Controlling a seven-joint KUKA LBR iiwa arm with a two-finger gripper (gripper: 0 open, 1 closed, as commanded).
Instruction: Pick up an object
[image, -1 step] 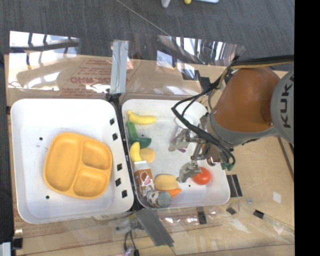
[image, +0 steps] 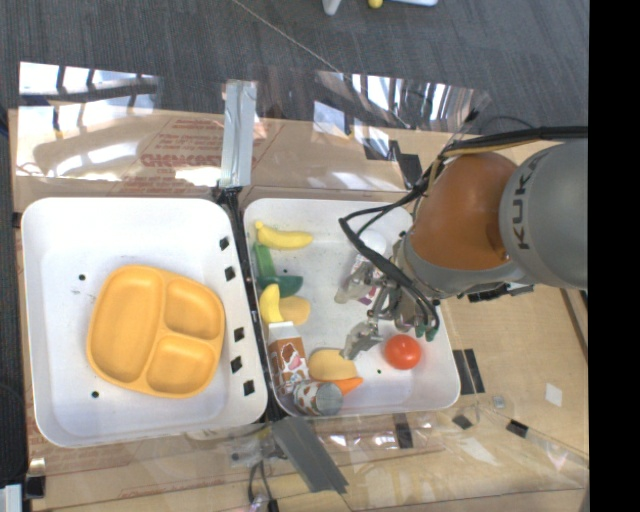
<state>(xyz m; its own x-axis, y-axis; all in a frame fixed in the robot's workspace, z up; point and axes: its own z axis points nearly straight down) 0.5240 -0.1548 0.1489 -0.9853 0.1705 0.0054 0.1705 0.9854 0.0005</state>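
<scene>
Gripper (image: 362, 312) hung over right bin (image: 330, 215), fingers spread open, nothing between them. Red tomato (image: 403, 352) lay just beside lower finger. Arm (image: 500, 220) hid bin's far-right wall. Yellow tray (image: 155, 330) sat in left bin (image: 60, 230).

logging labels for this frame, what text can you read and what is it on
"KU": white letters on the grey arm housing, cut off by the frame edge.
Red print on the brown cardboard behind the white bins: too blurred to read.
Label on the small brown carton in the right bin: too small to read.
</scene>
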